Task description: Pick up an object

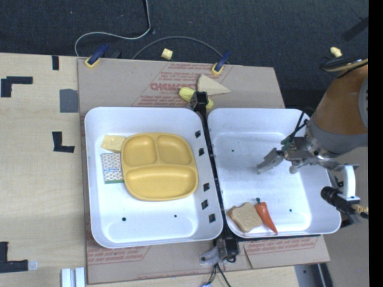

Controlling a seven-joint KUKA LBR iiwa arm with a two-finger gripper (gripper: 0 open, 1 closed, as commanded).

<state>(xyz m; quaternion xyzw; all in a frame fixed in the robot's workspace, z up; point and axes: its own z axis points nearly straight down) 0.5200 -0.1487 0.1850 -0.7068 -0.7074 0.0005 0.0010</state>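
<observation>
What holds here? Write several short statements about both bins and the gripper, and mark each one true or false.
1. The yellow divided plastic plate lies in the left white bin. True.
2. The orange toy carrot lies in the left bin. False: it lies in the right white bin.
3. The tan bread slice lies beside the carrot. True.
4. The two-finger gripper holds the carrot. False: it hangs apart from it, nothing between its fingers.

Counted on the bench

Two white bins (pixel 96 160), one yellow divided plate (pixel 160 166), one bread slice (pixel 245 217), one carrot (pixel 266 217), one cheese wedge (pixel 112 143), one patterned sponge (pixel 111 167).
</observation>
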